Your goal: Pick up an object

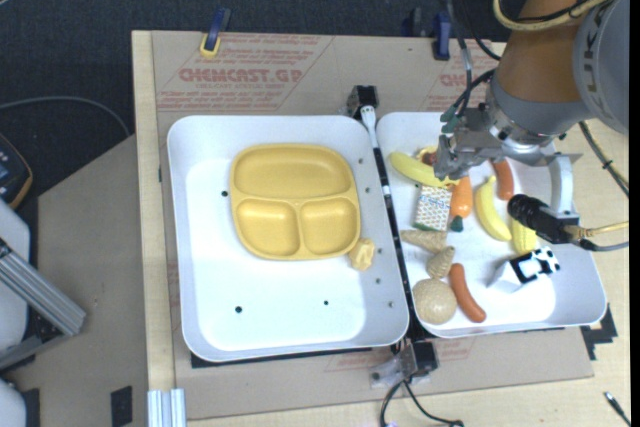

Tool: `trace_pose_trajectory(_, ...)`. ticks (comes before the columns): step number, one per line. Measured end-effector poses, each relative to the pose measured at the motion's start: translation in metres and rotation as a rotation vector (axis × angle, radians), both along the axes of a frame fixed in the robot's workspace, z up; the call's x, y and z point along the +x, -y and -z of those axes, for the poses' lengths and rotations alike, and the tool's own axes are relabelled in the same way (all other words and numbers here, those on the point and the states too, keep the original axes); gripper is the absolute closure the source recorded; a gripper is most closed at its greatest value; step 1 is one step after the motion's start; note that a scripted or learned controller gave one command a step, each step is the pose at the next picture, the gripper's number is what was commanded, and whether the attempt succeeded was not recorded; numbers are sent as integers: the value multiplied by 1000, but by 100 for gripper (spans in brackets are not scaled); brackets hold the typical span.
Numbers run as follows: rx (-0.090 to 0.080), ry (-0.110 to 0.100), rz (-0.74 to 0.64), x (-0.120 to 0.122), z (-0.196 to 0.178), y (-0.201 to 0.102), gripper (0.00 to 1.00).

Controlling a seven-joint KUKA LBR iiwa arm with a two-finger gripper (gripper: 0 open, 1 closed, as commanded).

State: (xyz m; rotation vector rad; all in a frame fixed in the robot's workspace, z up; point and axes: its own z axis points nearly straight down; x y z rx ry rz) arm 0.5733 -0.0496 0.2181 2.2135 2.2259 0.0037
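Carrot [460,200] lies in the right bin [585,300], crowded among bananas [492,212] and sausages, so the gripper [450,165] hangs directly over its top end; whether it is apart or clamped cannot be told.

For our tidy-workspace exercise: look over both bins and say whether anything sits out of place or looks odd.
One small yellow piece lies loose in the left bin, beside the lower right corner of the yellow tray. The other toy foods, such as the bananas and sausage, are crowded in the right bin.
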Motion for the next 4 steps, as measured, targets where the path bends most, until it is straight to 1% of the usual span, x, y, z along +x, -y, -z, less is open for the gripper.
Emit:
trace_pose_trajectory(1,1,1,0,18,-9,-44,100)
trace_pose_trajectory(2,0,1,3,45,-5,-56,100)
trace_pose_trajectory(3,0,-8,7,30,2,-49,100)
trace_pose_trajectory(4,0,-1,4,36,-1,-63,100)
